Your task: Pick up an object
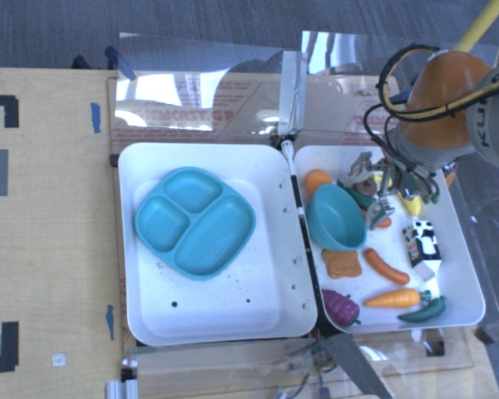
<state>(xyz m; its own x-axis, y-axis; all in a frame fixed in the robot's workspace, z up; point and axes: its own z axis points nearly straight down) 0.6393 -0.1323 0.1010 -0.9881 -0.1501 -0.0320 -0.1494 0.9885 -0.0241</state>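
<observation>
The grey arm with the orange band reached in from the right and hung over the far part of the right shallow white bin. Its two-finger metal gripper pointed down just beside the rim of a teal plastic bowl, on the bowl's right. Whether the claw was released or clenched could not be told; cables and metal parts cluttered the view there, and nothing could be seen clearly between its tips.

Several toys lay close to it. A small orange ball-like piece sat just beyond the bowl, to the claw's left. A yellow piece lay just right of the claw, with a black-and-white block nearer the camera. Farther toward the near edge lay a tan waffle-like square, a small orange sausage-shaped toy, an orange carrot, a green pepper and a purple bunch of grapes.

The left white bin held a blue divided plastic plate, well apart from the claw.
</observation>
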